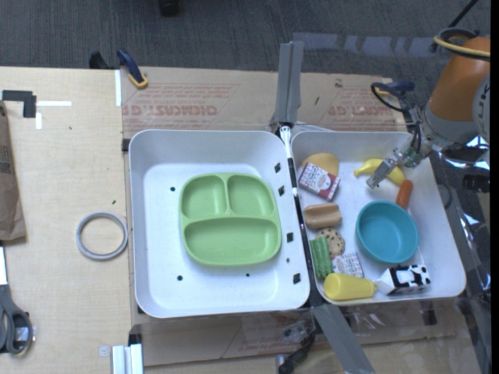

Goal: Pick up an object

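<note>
White bins numbered two on your bench: the left one carried one green divided plate, the right one one blue bowl, one banana, one carrot, one hot dog, one cookie and a few packets. Your hand sat against the banana; you couldn't tell how far it was open.

I see red printing on the cardboard sheet behind the bins, upside down and too faint for me to read. The small red packet carries a label I can't make out.
</note>
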You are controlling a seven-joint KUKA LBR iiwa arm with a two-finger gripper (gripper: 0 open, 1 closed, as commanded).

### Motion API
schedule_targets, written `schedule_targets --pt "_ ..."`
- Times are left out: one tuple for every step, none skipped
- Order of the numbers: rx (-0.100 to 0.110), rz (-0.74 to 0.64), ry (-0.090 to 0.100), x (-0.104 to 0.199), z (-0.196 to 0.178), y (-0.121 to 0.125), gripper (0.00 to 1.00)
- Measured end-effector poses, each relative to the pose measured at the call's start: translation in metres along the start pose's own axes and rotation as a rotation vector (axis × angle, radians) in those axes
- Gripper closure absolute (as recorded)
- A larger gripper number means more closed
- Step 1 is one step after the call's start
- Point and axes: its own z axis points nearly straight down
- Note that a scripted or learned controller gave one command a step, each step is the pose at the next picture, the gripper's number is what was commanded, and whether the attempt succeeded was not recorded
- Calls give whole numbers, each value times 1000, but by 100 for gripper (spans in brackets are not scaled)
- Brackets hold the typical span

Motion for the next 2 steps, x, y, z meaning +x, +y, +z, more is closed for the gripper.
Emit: schedule_targets --pt "-2 -2 -5 -1 -7 1 100" --pt "-1 50 -4 39 -116 28 100"
